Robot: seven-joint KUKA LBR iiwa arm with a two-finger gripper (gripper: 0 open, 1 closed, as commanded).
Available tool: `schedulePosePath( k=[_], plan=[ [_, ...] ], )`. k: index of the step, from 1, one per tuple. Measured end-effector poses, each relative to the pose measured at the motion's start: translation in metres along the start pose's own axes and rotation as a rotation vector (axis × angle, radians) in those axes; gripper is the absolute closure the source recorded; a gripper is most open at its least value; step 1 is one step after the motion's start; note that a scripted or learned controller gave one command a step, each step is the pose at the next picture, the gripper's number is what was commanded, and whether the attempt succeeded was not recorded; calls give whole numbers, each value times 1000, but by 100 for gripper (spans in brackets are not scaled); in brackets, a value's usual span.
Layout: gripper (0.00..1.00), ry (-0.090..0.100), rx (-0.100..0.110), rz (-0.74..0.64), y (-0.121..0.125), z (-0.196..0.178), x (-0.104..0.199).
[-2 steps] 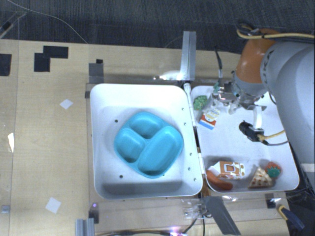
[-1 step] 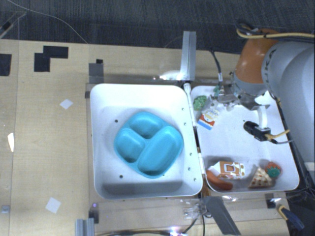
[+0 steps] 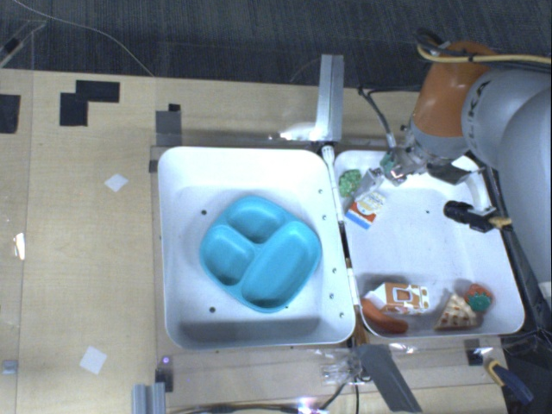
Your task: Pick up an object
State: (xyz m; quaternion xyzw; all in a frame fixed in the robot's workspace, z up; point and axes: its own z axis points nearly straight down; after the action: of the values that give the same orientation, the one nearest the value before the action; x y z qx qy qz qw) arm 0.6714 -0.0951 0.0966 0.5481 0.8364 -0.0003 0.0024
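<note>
Reaching in over the right bin (image 3: 509, 266), the grey arm (image 3: 509, 110) lowers its gripper (image 3: 385, 172) at that bin's far left corner, touching a small white packet (image 3: 369, 205). Finger state: cannot tell. Beside it, a green toy (image 3: 349, 182). Nothing looks lifted yet; picking remains.

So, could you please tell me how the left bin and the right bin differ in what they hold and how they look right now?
The left bin holds a single large blue divided tray near its middle; the right bin holds several small items, mostly along its edges, such as a green piece and a pizza slice. The gripper reaches into the right bin, not the left bin. Both are shallow, white and sit side by side.
</note>
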Motion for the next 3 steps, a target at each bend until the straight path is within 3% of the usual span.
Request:
schedulePosePath(
  k=[1, 2, 3],
  plan=[
    [0, -17, -15, -398, -16, -1, 3],
    [0, -14, -24, -201, -38, -1, 19],
    [0, 2, -4, 103, -52, -39, 27]
  ],
)
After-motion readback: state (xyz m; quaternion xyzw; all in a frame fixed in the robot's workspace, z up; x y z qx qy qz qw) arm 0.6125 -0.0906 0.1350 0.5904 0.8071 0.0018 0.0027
